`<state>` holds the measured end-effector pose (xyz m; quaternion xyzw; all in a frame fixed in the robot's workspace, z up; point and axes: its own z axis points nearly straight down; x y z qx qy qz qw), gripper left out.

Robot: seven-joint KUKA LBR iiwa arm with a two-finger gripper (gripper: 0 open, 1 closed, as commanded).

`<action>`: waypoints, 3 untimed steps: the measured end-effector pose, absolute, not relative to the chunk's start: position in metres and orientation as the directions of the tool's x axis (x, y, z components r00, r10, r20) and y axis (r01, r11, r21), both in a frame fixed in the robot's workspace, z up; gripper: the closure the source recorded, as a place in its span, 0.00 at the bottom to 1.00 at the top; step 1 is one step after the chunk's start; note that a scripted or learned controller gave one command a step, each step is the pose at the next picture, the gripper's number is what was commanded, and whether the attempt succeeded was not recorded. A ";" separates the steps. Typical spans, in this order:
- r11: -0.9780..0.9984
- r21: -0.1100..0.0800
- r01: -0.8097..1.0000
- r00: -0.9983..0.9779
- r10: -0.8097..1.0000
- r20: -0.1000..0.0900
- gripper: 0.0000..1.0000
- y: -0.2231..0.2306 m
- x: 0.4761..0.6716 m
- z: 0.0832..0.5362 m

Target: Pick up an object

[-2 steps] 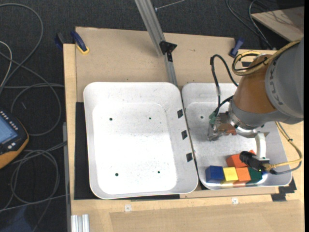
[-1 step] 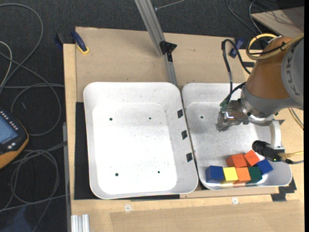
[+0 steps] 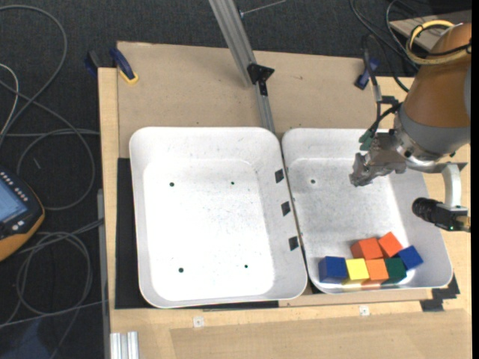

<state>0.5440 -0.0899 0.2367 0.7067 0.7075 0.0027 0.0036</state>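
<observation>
At the far left edge of the scene a dark handheld control device with a small lit screen [image 3: 13,209] lies on the dark carpet, among thin grey cables [image 3: 45,118]. To its right begins the light wooden bench top [image 3: 187,81], and a blue clamp with a yellow tip [image 3: 123,64] sits at its far left corner. On the bench lies the left shallow white plastic bin [image 3: 150,144], speckled inside and with four small dark dots on its floor. A slanted grey metal bar [image 3: 233,32] comes down from the far side and ends just at the place where the two bins meet. The right shallow white plastic bin [image 3: 299,148] touches the left one along its side. In its near right corner a group of small coloured blocks is packed close together: a blue cube [image 3: 333,268] at the left, then a yellow cube [image 3: 357,270], orange blocks [image 3: 368,248] behind and beside it, a green block [image 3: 395,269], and another blue cube [image 3: 409,257] at the right. The grey two-finger gripper [image 3: 362,172] hangs over the far part of the right bin, well apart from the blocks; I cannot tell its state, and nothing is seen in it. Above it, at the right, is the arm's orange band [image 3: 441,88].
</observation>
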 end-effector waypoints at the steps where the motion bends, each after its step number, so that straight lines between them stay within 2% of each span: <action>1: 0.001 0.002 1.000 -0.001 1.000 -0.001 1.00 -0.089 0.545 0.234; 2: 0.007 0.004 1.000 -0.007 1.000 0.001 1.00 -0.042 0.580 0.239; 3: 0.006 0.003 1.000 -0.006 1.000 0.002 1.00 0.006 0.596 0.247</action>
